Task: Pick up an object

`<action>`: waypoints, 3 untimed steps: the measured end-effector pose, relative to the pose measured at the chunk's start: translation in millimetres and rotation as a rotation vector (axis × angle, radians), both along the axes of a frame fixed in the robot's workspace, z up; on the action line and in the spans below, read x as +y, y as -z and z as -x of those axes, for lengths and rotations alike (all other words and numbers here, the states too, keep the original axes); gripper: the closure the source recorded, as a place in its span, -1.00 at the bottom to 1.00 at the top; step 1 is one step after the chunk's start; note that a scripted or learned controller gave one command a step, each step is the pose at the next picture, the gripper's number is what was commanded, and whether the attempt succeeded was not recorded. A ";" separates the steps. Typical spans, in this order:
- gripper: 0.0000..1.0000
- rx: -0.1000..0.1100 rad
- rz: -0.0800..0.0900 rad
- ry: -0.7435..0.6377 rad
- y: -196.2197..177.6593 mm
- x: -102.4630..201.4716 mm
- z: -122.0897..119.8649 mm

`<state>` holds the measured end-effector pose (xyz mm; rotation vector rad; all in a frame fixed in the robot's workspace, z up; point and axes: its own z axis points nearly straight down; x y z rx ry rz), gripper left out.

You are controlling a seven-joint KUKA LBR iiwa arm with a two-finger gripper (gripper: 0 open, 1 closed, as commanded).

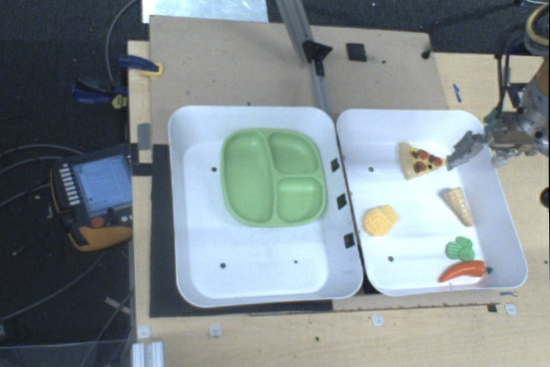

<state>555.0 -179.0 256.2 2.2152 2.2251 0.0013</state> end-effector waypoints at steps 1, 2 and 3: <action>-1.00 0.005 -0.001 0.004 60.4 -6.2 -1.8; -1.00 0.004 -0.001 0.004 106.6 -2.9 6.2; -1.00 0.004 -0.001 0.004 148.9 -5.0 8.9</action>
